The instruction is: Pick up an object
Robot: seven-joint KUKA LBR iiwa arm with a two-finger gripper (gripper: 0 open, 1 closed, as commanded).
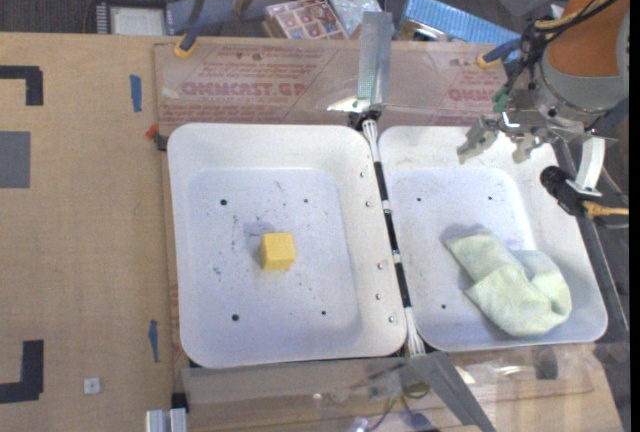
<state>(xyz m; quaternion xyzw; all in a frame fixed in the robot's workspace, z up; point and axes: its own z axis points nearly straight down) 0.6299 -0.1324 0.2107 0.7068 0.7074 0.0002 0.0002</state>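
A small yellow cube [279,251] lies near the middle of the left bin [200,170]. A crumpled pale green cloth [510,288] rests in the front right part of the right bin [430,170]. My gripper [496,148] hangs over the far edge of the right bin, well behind the cloth and apart from it. Its two fingers [469,149] are spread apart, so it is open, with nothing between them.
A metal divider strip [374,70] stands at the back between the two bins. Boxes and cables clutter the area behind the bench. A brown board [80,220] lies to the left of the bins.
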